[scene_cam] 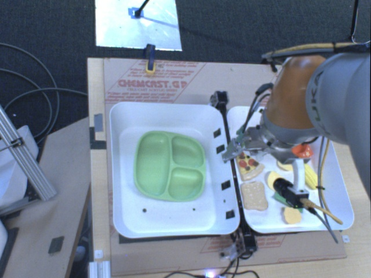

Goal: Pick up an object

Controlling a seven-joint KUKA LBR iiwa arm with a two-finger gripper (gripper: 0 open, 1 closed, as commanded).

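Pizza slice (249,165), right bin (335,210), lower right of frame: likely target. Gripper (239,148) poised just above it; grip state — you cannot tell. Approach step. Next: descend, close squarely.

A pale green divided plate (170,166) sits in a white bin (128,126). Just below the pincer (239,147), the pizza slice (250,167) is tan with red dots. The arm (339,97) is grey with an orange band (293,94).

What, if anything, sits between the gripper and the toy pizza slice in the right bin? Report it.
Nothing visible does. The gripper hangs at the right bin's left edge, just up-left of the pizza slice, with bare bin floor between them.
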